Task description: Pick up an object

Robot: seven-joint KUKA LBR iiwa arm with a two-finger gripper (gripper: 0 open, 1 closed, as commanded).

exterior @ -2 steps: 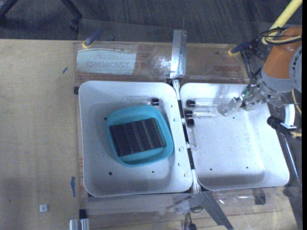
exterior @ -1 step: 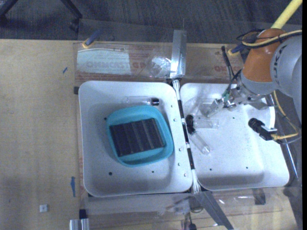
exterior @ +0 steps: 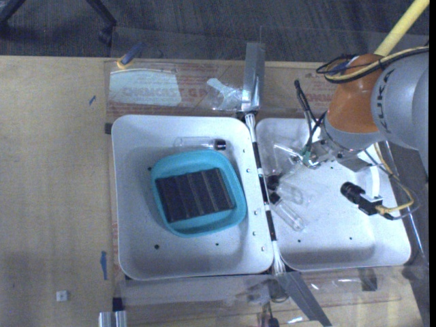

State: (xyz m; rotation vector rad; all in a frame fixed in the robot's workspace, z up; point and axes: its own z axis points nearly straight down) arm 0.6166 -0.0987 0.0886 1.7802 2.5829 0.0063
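Hovering low over the far end of a white bin (exterior: 340, 247), the gripper (exterior: 310, 157) is pointing down among clear plastic clutter. I cannot tell whether it is released or clenched, because glare and the wrist are hiding that.

Nothing is showing as raised off the bin floor, so I am judging the pick as not yet done. The gripper is sitting at about grasp height, and a sure grip and the lift are still remaining.

The likeliest object is the nearest clear piece (exterior: 285, 150), which is lying just beside the gripper on the side away from the arm. I cannot tell whether they are touching.

Working outward, I am counting 3 clear pieces in this bin:
- the nearest clear piece already named;
- a second clear piece (exterior: 294, 195), lying further from the gripper toward the camera;
- a clear tube (exterior: 289, 218), lying beyond that.

Their outlines are washing into the white floor, so 3 is a cautious count. 1 small dark piece (exterior: 272, 181) is resting against the wall that is dividing the 2 bins, near the gripper but apart from it.

Well apart from the gripper, past that wall, the other bin (exterior: 136, 240) is holding 1 teal dish (exterior: 165, 170) with 1 dark ridged insert (exterior: 196, 195) inside it. 1 capped clear tube (exterior: 197, 142) is lying just behind the dish.
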